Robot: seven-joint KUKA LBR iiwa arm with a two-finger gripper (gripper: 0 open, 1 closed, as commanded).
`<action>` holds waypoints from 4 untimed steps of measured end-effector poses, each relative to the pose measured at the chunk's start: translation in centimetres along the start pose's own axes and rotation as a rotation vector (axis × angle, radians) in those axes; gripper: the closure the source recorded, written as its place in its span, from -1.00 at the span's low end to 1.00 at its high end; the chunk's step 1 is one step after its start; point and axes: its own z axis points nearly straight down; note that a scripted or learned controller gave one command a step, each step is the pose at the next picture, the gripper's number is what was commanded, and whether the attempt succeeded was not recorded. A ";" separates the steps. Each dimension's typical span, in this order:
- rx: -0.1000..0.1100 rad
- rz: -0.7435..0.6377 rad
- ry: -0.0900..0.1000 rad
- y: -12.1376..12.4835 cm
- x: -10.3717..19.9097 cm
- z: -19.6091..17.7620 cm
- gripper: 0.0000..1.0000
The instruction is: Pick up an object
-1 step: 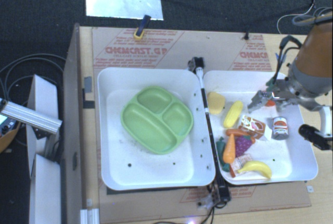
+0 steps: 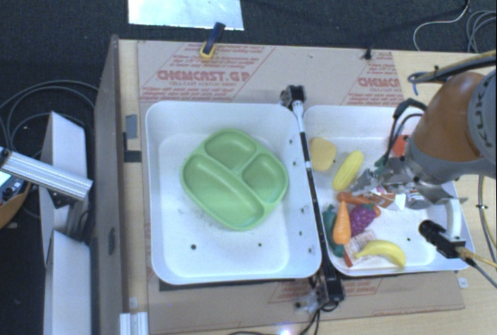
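My arm (image 2: 458,127) at the right edge of the tabletop: a rounded orange band sits above a smooth grey wrist housing. Black cables (image 2: 404,120) loop along the orange section, with a small red-orange fitting beside them. Below the grey housing, my claw (image 2: 382,184) is a cluster of silver-grey metal parts with pale, shiny faces. A black cylindrical piece (image 2: 439,239) with a white bracket juts out beneath the wrist, near the tabletop's front right corner.
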 end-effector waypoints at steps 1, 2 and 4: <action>-0.019 0.005 -0.007 -1.2 2.2 0.8 -1.00; -0.020 0.003 -0.008 -1.2 2.3 0.8 -1.00; 0.023 0.004 0.007 5.5 4.7 2.8 -1.00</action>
